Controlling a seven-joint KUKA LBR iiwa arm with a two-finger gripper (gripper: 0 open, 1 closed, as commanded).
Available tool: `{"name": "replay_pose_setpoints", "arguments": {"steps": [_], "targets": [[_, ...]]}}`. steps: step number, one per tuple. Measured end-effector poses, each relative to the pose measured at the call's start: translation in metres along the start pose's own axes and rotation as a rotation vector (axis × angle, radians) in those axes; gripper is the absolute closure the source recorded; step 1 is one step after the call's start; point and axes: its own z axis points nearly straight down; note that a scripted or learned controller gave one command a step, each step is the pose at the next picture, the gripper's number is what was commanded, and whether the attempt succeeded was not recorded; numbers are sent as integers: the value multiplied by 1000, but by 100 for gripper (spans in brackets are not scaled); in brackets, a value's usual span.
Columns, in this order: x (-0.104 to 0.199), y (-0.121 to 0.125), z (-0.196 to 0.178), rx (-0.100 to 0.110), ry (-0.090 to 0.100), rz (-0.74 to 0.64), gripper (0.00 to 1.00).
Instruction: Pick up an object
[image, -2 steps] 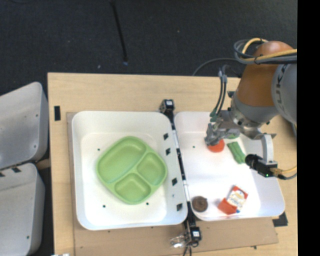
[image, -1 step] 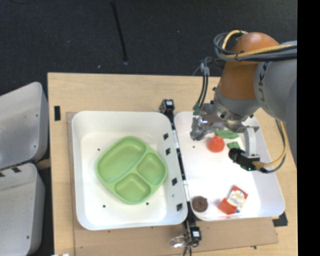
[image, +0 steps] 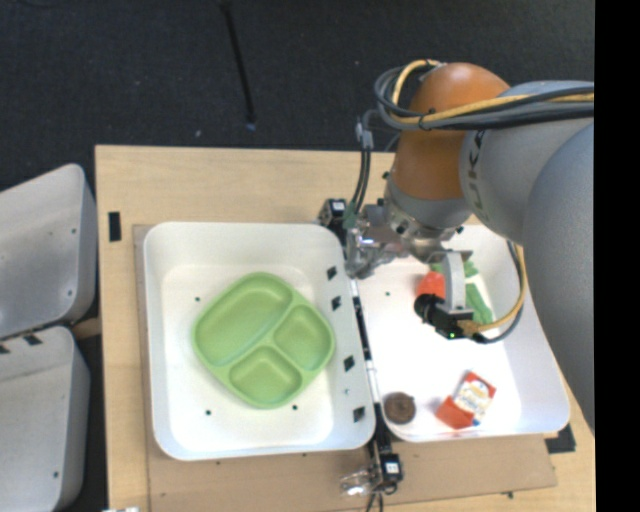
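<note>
The counter was pale, matt wood-grain board. It carried two shallow bins of smooth white plastic with rounded corners, set side by side.

The left bin held one thing, a light green plate. The plate was smooth and rounded at the corners, moulded into three compartments, and lay flat and turned at an angle in the middle of the bin floor.

The right bin held four small things:
- A small green-and-white pack lay toward the far right, partly under the arm.
- A small orange piece lay just left of the pack; its shape was too hidden to make out.
- A dark brown round disc sat at the near edge, close to the wall between the bins.
- A crinkled red, orange and white packet lay just right of the disc, tilted and apart from it.

The end effector, a cluster of grey metal under the glossy orange wrist band, stood low at the far end of the dividing wall, over the right bin's far left corner. Whether it was open or closed could not be told, and nothing could be seen held in it. The orange piece and the green-and-white pack were the nearest things, to its right and slightly nearer the camera. The disc and the packet lay well apart from it, along the near edge. The plate lay to its left, across the wall.
</note>
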Motion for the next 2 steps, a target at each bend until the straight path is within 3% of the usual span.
{"name": "replay_pose_setpoints", "arguments": {"steps": [1, 2], "targets": [[53, 15, 8, 0, 0, 0, 100], [50, 14, 7, 1, 0, 3, 0]]}}
